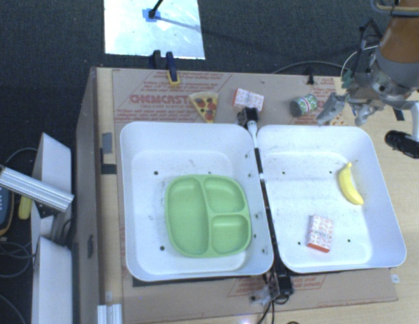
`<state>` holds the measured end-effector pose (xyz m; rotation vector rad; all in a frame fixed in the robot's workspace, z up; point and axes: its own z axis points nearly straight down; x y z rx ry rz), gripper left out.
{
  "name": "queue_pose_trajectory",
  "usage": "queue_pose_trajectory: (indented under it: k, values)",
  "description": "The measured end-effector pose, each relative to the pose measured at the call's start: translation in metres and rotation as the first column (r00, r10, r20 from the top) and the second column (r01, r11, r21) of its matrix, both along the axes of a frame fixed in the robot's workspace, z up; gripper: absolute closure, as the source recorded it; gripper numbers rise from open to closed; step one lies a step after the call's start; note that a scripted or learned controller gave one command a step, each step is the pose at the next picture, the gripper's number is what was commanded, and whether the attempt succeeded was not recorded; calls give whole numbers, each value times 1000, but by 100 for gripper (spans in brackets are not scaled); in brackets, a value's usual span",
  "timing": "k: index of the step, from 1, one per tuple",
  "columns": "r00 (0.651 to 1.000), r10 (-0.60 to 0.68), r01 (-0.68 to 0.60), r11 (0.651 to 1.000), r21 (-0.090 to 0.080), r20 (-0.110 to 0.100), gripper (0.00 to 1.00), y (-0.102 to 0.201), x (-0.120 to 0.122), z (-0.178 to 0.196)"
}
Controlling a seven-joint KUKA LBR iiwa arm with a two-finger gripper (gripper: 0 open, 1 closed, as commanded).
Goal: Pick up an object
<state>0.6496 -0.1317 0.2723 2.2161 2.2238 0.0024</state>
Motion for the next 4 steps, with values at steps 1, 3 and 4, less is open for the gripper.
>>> queue_pose_trajectory:
  k: [1,3,4]
  values:
    - [1000,-2,2,1000,0,-4,0,-67,18,-100]
    - [1000,-3,3,1000,0,-1,0,-75,-44,-188]
    - [1000,-1,1,1000,-1,3,100,-75,-42,-177]
